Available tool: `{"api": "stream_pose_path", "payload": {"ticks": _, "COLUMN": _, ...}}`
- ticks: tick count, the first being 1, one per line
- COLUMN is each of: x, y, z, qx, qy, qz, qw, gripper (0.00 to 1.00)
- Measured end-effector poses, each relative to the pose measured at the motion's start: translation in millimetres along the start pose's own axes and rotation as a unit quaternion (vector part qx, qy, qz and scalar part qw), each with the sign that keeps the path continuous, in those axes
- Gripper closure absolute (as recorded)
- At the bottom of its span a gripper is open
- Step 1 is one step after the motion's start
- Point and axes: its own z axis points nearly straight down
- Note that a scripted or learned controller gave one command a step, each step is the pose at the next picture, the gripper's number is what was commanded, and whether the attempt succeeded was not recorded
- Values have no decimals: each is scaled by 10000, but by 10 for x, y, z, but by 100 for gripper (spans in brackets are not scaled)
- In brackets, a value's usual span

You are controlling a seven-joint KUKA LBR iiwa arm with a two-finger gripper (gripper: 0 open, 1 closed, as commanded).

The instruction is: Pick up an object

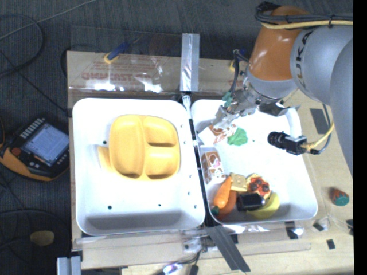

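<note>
1. The gripper hangs low over the back of the right bin; I cannot tell its state from this angle.
2. The arm reaches in from the right, its orange band above the wrist.
3. A green object lies just beside the gripper.
4. A carrot, banana and a black object cluster at the bin's front.
5. The left bin holds a yellow tray.

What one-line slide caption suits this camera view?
Grey arm's gripper reaches into right white bin near green toy; yellow divided tray fills left bin.
</note>
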Motion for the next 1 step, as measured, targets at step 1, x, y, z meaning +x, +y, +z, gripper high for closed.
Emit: {"api": "stream_pose_path", "payload": {"ticks": 1, "x": 319, "y": -705, "z": -209, "qx": 1, "qy": 5, "qz": -230, "qw": 9997, "gripper": 100}}
